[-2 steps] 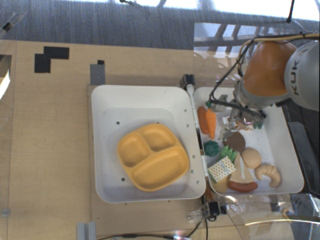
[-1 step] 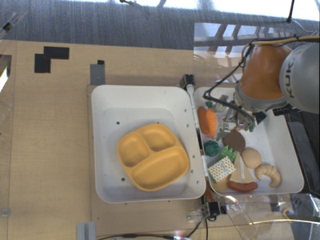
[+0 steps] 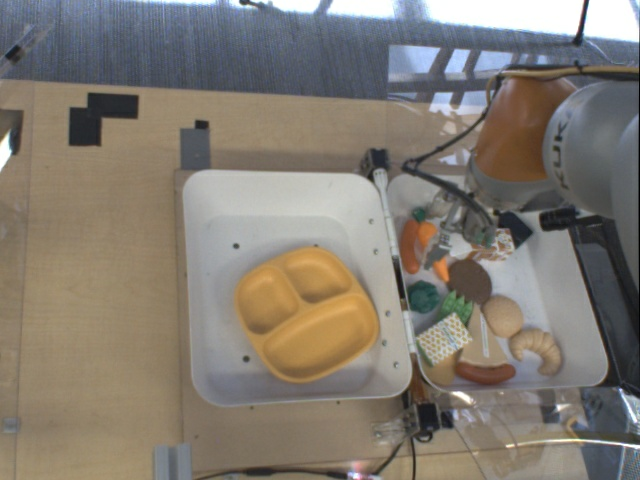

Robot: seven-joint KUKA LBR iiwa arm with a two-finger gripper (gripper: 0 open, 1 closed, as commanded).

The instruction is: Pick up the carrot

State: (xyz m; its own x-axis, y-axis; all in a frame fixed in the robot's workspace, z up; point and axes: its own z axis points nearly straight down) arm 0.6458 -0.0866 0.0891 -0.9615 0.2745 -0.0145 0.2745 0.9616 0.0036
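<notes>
Two bins sit side by side; the carrot (image 3: pixel 411 245) lies against the left wall of the right bin (image 3: pixel 585 363), near its far corner. The gripper (image 3: pixel 447 240) hangs just beside it, amid toy food, and whether it is released or clenched I cannot tell. By my judgement the step in hand is the approach: next the gripper must centre over the carrot and descend. The left bin (image 3: pixel 210 298) holds a yellow plate (image 3: pixel 305 313). No writing is legible.

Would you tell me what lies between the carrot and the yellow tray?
In the camera view, the adjoining bin walls and bare white floor of the left bin separate the carrot from the yellow tray.
</notes>
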